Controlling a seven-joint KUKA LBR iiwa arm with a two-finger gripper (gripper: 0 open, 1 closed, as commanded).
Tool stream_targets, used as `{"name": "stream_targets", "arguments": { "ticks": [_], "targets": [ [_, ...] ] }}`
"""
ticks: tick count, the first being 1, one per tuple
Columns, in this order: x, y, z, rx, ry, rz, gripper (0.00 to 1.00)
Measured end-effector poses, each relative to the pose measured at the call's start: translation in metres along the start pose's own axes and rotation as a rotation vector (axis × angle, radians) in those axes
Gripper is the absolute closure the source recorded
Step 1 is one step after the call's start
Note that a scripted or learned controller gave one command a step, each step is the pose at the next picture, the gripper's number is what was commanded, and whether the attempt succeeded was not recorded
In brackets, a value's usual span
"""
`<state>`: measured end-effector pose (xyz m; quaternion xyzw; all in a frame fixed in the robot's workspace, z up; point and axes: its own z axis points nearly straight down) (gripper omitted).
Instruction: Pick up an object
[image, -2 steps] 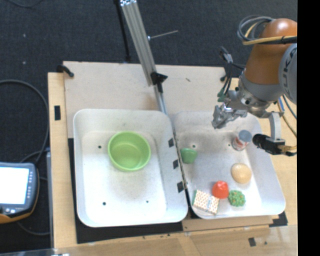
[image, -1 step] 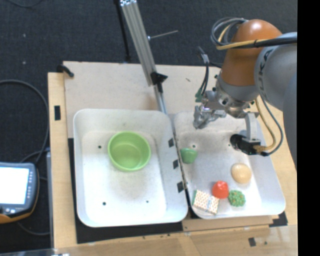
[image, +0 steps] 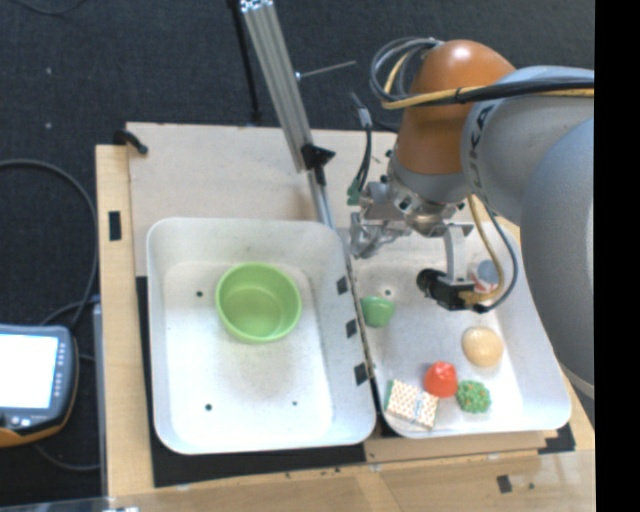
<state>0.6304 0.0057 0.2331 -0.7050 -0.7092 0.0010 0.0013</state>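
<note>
While the end effector (image: 375, 235) hangs at the right bin's (image: 520, 330) far-left corner, its grip state impossible to tell, the small green object (image: 378, 311) lies just nearer, seemingly within reach for picking.

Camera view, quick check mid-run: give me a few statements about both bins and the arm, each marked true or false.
1. The green bowl sits in the left bin. True.
2. The red object lies in the left bin. False: it is in the right bin.
3. The gripper hangs above the wall between the bins. True.
4. The green bowl lies upside down. False: its opening faces up.
5. The patterned block lies beside the red object. True.
</note>
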Motion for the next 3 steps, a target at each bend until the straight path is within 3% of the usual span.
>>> {"name": "stream_targets", "arguments": {
  "ticks": [1, 2, 3],
  "targets": [
    [0.051, 0.008, -0.015, -0.005, 0.002, -0.002, 1.0],
    [0.083, 0.02, -0.001, -0.004, -0.001, 0.001, 1.0],
    [0.081, 0.02, -0.002, -0.004, -0.002, 0.003, 0.0]
  ]
}}
